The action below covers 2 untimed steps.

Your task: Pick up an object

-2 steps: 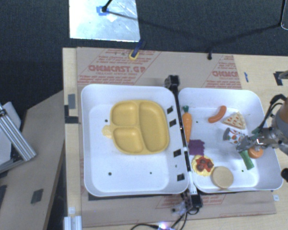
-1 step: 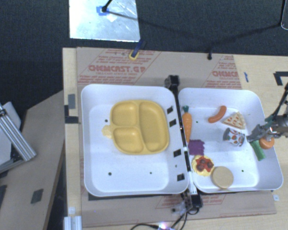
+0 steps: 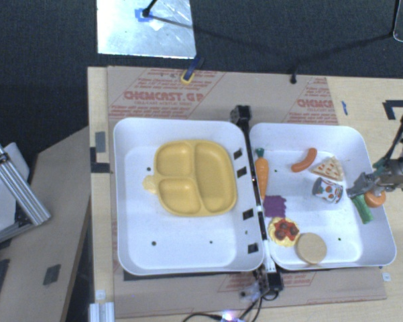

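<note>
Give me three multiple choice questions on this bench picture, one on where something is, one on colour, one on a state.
1. Where is the yellow divided plate?
A. left bin
B. right bin
C. outside both bins

2. What colour is the flat block by the carrot?
A. blue
B. purple
C. white

3. How is the carrot resting?
A. standing upright
B. lying flat
C. stacked on the plate

Answers:
1 A, it sits alone in the left bin.
2 B, it is plainly purple.
3 B, it lies along the right bin's left wall.
</note>
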Available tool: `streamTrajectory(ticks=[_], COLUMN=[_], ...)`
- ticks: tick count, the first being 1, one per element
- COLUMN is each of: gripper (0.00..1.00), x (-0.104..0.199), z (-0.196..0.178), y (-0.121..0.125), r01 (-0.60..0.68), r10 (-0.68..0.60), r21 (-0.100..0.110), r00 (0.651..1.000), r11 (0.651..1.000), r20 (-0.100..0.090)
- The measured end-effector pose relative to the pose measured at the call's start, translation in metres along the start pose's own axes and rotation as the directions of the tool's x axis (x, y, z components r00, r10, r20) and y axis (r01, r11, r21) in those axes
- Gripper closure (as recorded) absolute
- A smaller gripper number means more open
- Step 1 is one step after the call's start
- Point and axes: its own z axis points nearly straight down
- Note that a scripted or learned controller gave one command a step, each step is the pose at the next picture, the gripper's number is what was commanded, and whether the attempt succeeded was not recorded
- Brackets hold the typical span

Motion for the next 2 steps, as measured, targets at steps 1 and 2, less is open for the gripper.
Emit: streamTrajectory(ticks=[1,2], gripper=[1.0,1.0], x=[0.055,0.102], z=[-0.009,0.003], y=[0.023,0.039], r01=[0.007,0.005], r10=[-0.007,-0.005], r21=[-0.001,0.002], r00=[1.0,1.0], r11=[1.0,1.0], r20=[-0.002,-0.004])
